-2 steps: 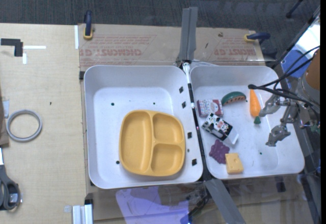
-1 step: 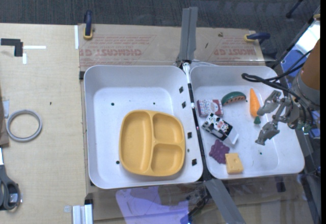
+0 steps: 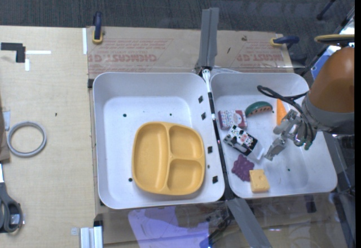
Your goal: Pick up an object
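Where fingers (image 3: 274, 150) hover, purple object (image 3: 243, 167) nearby.

Yellow divided plate (image 3: 168, 158) in left bin (image 3: 107, 128), small objects in right bin (image 3: 316, 179) — jaws (image 3: 275, 150) above them

1 camera looks down on the bench from above, at a slant — the far edge of the bench lies toward the top of the frame, with dark floor beyond it. It stands back far enough to take in both bins whole: the left bin (image 3: 107, 145) sits near the frame's centre, the right bin (image 3: 316, 176) just beside it, touching along a shared rim. Left of the left bin a broad strip of bare bench (image 3: 51, 100) shows. The arm (image 3: 335, 86) enters at the frame's right edge, beyond the right bin.
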`<state>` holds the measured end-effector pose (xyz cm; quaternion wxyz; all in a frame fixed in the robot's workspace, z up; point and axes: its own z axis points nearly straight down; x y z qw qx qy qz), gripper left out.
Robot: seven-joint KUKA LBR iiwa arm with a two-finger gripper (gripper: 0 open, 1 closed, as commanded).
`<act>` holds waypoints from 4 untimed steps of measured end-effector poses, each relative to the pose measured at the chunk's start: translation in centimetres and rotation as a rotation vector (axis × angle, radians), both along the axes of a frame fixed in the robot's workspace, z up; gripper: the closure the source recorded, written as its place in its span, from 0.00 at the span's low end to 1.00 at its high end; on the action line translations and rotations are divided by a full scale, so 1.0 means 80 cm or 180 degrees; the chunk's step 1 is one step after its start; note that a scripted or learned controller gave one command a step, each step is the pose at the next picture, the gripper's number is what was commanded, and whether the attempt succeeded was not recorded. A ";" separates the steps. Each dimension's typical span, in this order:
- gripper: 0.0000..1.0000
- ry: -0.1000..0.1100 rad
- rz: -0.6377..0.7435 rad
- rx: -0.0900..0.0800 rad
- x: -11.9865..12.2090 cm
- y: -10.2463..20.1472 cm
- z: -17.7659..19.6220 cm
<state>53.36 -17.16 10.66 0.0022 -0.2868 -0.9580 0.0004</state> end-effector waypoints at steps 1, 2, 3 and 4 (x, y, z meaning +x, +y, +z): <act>0.00 0.0082 -0.1311 -0.0060 0.048 0.082 -0.023; 0.00 0.0000 -0.1594 -0.0013 0.026 0.076 0.023; 0.00 0.0004 -0.3036 -0.0022 0.052 0.078 -0.023; 0.00 -0.0001 -0.3685 -0.0029 0.135 0.082 -0.022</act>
